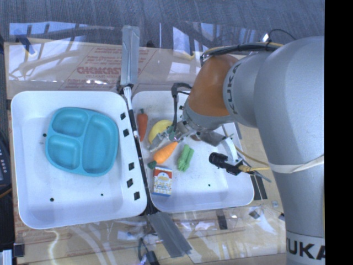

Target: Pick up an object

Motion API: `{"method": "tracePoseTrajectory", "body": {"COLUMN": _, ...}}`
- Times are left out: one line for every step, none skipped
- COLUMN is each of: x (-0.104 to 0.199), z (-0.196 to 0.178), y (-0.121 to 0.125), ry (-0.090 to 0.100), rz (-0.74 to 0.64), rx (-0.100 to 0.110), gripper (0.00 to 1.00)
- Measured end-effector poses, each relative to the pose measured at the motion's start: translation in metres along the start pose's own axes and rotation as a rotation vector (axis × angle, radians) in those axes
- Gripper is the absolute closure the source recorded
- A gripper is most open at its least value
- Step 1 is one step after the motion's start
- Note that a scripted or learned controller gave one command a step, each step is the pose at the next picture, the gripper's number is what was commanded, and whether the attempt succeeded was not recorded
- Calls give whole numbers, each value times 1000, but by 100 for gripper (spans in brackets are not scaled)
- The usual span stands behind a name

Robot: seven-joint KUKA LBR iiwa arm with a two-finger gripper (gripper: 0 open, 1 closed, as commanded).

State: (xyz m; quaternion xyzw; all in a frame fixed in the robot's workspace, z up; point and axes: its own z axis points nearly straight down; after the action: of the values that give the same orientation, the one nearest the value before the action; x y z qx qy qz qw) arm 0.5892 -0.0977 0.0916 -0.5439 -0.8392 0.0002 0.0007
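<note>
**A:** Camera view, entry one?

**B:** Gripper (164, 141), on the grey arm (276, 93) with its orange band. It is low over the right bin (242, 195), left of that bin's middle. Whether it is spread or closed I cannot tell from this slant.

**A:** Entry two, the thing nearest it?

**B:** Orange piece (165, 153). It lies on the bin floor just below the gripper's tip in the view, touching it or very nearly. I cannot tell whether it is gripped.

**A:** Appearance?

**B:** Short and tapered like a carrot, bright orange and smooth. It lies tilted, with its lower end pointing toward the bin's left wall.

**A:** Others in the same bin?

**B:**
- Yellow fruit (158, 129): rounded, just beyond the gripper on the far side, partly hidden by it.
- Green piece (185, 157): oblong, just beside the orange piece on its right, apart from it.
- Carton (162, 181): small, red and white, near the edge closest to the camera.
- Carrot (142, 124): slim with a green top, lying along the left wall and well clear of the gripper.

**A:** And the left bin (33, 203)?

**B:** One blue plate (83, 141) with three compartments, lying flat toward the far side.
</note>
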Motion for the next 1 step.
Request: {"method": "tracePoseTrajectory", "body": {"x": 0, "z": -10, "y": 0, "ry": 0, "rz": -3, "rx": 1, "gripper": 100}}
